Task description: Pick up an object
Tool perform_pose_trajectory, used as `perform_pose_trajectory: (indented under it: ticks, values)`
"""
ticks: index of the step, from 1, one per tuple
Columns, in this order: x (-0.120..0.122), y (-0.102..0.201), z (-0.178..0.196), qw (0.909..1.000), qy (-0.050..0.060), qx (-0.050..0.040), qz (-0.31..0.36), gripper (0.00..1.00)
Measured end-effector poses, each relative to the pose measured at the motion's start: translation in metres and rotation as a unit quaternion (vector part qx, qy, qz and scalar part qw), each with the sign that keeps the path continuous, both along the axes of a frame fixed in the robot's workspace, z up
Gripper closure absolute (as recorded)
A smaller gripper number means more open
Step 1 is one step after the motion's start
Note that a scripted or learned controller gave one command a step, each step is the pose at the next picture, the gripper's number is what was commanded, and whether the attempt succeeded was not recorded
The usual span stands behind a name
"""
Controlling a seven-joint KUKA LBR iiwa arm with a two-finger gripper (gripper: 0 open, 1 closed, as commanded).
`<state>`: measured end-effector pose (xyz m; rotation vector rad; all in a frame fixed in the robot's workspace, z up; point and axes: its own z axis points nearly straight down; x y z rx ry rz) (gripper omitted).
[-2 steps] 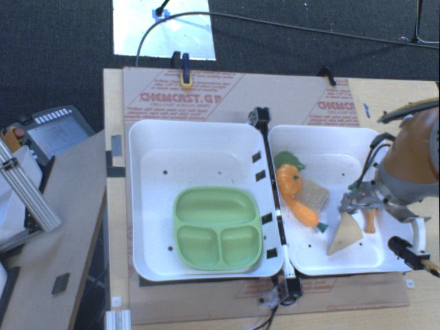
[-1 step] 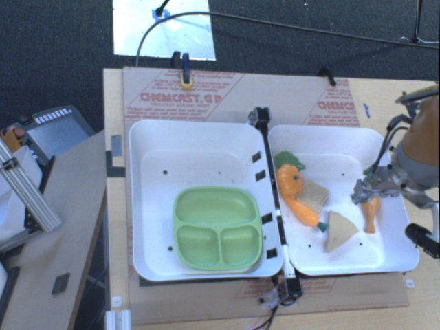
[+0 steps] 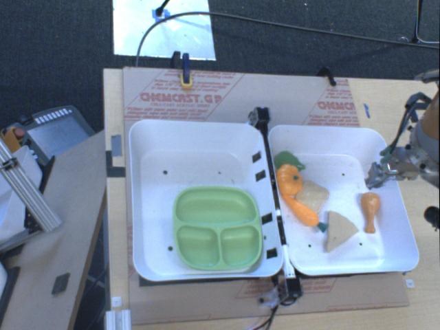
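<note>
Nearest me, the green divided plate point(image 3: 218, 227) sat in the left bin point(image 3: 148, 143). The toy drumstick point(image 3: 370, 210) lay by the right bin's point(image 3: 405, 249) right wall, just below my hand point(image 3: 380, 172), well placed for a descent; its grip I couldn't tell.

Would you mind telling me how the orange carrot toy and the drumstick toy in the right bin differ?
The carrot is bright orange with a green top; the drumstick is a duller tan-orange with no green. The carrot lies slantwise near the bin's left side, touching the pale pieces; the drumstick lies nearly upright in the view, apart, near the right side. Both lie in the right bin.
</note>
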<state>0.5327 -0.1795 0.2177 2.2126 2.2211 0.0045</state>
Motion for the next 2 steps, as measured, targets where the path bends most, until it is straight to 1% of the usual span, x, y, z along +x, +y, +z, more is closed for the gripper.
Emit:
perform_pose_trajectory:
  ticks: [1, 2]
  values:
    - [0.001, 0.0, 0.028, 1.0, 0.001, 0.0005, 0.0, 1.0]
    - [0.001, 0.042, 0.025, 1.0, 0.002, 0.0012, 0.002, 1.0]
